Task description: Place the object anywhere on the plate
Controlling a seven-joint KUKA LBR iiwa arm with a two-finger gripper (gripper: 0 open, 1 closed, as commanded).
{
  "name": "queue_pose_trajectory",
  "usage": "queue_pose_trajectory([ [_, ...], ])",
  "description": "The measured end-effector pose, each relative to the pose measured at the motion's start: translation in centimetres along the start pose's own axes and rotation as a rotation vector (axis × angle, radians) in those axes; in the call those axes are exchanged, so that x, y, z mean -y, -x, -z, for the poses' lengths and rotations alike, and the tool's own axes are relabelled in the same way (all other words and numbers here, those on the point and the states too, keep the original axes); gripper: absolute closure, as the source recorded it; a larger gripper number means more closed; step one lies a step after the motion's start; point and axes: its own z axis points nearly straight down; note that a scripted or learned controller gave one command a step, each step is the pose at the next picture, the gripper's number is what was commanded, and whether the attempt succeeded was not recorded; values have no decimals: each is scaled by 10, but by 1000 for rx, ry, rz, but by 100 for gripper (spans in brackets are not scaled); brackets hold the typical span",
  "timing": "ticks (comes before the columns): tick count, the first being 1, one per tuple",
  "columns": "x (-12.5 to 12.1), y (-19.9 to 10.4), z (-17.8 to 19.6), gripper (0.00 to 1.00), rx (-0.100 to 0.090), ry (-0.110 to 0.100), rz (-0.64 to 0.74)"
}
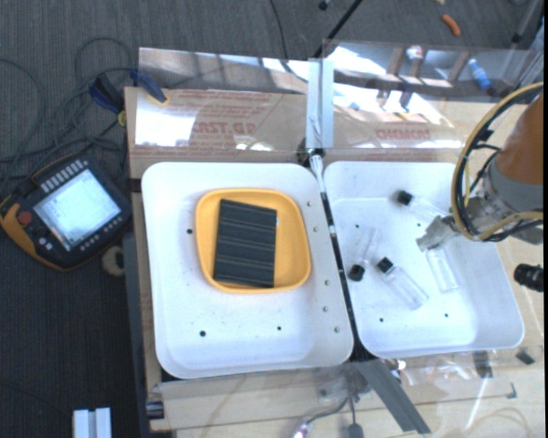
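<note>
We see a dark ribbed block (pixel 246 242) lying flat on the yellow plate (pixel 297 245) in the left bin (pixel 173 272). It looks stiff and light; its long edges suit gripping. The gripper (pixel 436 235) hangs over the right bin (pixel 475 327); its opening we cannot tell.

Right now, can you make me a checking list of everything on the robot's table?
Surface: two shallow white bins side by side.
Job's things: square yellow plate in the left bin, dark ribbed rectangular block lying on it.
Clutter: several small clear vials with black caps scattered in the right bin.
Gripper: grey two-finger gripper over the right bin; nothing seen between its fingers.
Cables: yellow and black cables looping by the arm; dark cords on the floor.
Surroundings: orange handheld control pendant with screen on the left, dark carpet.
</note>
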Motion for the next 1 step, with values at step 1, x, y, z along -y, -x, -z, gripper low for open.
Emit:
queue_pose_trajectory([
  [1,0,0,0,0,0,0,0],
])
